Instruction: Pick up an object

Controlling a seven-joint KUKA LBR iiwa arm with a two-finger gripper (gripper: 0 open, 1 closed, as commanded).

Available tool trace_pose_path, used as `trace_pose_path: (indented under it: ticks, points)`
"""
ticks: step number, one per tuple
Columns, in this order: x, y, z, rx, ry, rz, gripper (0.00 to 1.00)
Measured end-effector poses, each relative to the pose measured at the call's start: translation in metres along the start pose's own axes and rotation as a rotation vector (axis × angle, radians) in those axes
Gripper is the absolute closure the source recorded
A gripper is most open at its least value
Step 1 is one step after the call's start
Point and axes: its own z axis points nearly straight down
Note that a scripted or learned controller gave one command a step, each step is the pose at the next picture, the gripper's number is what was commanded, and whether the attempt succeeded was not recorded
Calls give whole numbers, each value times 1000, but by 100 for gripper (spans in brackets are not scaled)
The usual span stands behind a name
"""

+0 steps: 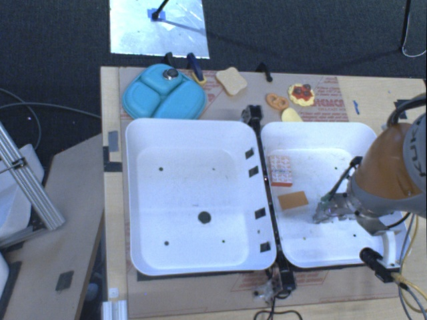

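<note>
Reaching in from the right, the grey arm [393,172] with its orange band hangs low over the right bin [313,259], and the gripper [327,212] sits down near that bin's floor, just right of a small tan block [293,200]. From where I stand, whether the fingers are spread or closed is something I cannot tell; the metal there is a small blurred tangle. Nothing shows between them, so I would not say anything is held. The tan block lies flat near the bin's left wall, close beside the gripper but seemingly apart from it, and a pale patterned card [280,169] lies just beyond it on the far side. The left bin [140,245] carries only a small dark disc [204,217] near its middle. On the desk [333,92] past the bins rest a blue divided tray [165,93], a toast-shaped piece [231,81] and a few toy foods [301,94]. By my judgement the approach is made and the grasp itself is what remains: closing on the block, then lifting it clear of the bin.
</note>
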Motion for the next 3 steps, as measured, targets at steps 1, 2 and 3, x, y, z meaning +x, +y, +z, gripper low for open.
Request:
trace_pose_path:
  ticks: [1, 2, 3]
  points:
    - [-2, 3, -11, 0, 2, -2, 100]
    - [47, 1, 1, 3, -1, -2, 100]
    - [41, 24, 2, 15, 8, -3, 100]
